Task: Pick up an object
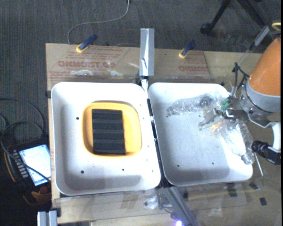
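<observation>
Cardboard (85, 65) print: partly legible "CHEMCEST" | left bin (66, 126): yellow tray (134, 126) | gripper (221, 108): jaws' state cannot be told

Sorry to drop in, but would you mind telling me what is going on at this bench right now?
A robot arm reaches in from the right over the right bin, where clear crumpled plastic wrapping lies. Its claw sits low among that plastic; whether it grips anything cannot be told. In the left bin a yellow tray with a black ribbed block lies untouched.
</observation>
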Motion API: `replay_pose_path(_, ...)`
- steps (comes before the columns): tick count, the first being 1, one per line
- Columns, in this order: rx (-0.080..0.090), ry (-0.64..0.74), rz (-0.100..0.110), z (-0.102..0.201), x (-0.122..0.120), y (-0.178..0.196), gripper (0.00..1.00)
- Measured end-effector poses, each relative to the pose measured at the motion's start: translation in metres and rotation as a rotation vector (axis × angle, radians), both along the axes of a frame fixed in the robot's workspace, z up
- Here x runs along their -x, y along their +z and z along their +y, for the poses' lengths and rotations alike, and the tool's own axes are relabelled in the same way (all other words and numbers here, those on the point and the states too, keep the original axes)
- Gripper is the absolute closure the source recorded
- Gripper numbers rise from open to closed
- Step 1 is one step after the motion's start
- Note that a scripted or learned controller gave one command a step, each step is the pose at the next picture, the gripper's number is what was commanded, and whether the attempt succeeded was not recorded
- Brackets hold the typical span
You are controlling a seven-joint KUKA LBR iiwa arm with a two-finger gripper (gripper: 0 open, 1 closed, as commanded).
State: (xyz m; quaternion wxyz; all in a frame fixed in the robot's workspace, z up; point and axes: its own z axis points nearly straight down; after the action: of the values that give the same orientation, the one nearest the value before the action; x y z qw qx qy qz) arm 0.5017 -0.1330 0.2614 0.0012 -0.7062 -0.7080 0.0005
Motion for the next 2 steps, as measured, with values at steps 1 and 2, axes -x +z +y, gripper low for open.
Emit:
replay_pose_path(1,0.0,-0.079,0.0,0.007,-0.017,0.012,0.0)
replay_pose_path(2,0.004,0.067,-0.001,-0.038,-0.051,0.059,0.0)
